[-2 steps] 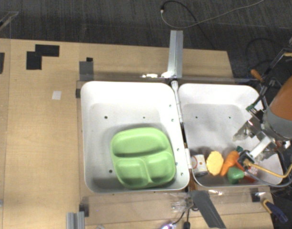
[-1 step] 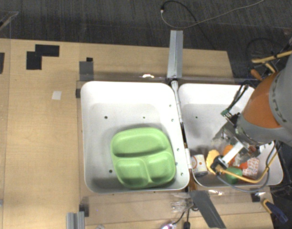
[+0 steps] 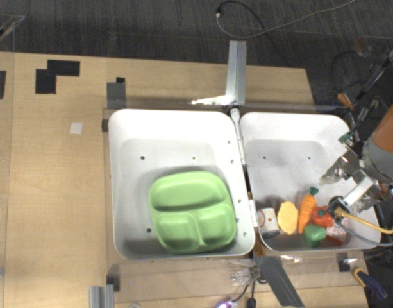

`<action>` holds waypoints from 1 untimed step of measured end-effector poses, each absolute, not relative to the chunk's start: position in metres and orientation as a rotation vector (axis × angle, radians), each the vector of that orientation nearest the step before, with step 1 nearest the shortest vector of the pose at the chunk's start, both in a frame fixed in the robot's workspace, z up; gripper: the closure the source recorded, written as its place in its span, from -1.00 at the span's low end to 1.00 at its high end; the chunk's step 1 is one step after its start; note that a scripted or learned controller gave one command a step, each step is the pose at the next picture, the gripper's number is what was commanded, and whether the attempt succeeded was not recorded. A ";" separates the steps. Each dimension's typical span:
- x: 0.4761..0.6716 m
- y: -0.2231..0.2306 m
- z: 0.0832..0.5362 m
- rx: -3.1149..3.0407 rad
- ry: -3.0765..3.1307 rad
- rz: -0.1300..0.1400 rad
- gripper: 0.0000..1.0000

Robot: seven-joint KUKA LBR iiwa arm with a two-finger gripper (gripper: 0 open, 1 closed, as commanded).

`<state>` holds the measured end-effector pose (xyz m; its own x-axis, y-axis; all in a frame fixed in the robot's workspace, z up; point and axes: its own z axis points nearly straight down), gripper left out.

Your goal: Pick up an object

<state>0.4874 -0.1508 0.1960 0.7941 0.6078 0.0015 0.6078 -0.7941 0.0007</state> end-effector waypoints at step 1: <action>0.490 -0.126 0.096 2.929 1.129 0.009 -1.00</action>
